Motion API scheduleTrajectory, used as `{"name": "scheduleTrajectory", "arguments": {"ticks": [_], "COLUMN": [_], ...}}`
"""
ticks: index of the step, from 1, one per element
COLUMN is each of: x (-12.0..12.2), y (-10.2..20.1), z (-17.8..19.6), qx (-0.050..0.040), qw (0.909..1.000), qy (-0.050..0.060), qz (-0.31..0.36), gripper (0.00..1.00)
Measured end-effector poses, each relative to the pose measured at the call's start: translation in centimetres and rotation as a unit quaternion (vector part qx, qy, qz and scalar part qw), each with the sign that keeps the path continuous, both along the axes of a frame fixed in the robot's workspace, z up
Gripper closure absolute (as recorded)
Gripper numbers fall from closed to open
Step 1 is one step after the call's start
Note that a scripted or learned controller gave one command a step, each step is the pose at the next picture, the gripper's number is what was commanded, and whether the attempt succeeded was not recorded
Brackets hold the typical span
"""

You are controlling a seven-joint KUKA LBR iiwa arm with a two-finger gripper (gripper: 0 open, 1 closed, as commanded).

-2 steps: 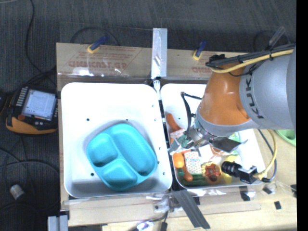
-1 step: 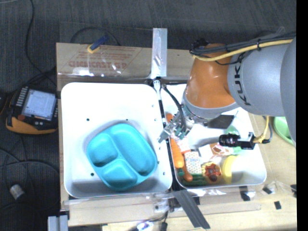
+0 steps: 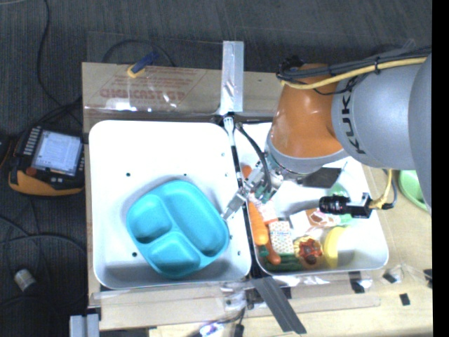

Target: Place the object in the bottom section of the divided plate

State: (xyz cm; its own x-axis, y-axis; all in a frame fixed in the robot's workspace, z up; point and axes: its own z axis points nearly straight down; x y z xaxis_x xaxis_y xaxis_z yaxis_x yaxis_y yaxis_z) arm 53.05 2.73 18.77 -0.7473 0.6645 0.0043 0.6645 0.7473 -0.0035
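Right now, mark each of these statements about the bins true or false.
1. The blue divided plate lies in the left bin. True.
2. The plate already holds a carrot. False: its sections show nothing in them, and the carrot lies in the right bin.
3. The end effector hovers near the wall between the bins. True.
4. The yellow banana-like piece lies in the left bin. False: it lies in the right bin, among the toy food.
5. The arm enters from the left. False: it reaches in from the right.
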Motion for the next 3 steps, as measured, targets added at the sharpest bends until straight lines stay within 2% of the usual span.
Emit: {"name": "scheduleTrajectory", "arguments": {"ticks": [3], "x": [0.00], "y": [0.00], "z": [0.00], "qx": [0.0000], "qw": [1.0000], "qy": [0.000], "qz": [0.000], "gripper": [0.00]}}
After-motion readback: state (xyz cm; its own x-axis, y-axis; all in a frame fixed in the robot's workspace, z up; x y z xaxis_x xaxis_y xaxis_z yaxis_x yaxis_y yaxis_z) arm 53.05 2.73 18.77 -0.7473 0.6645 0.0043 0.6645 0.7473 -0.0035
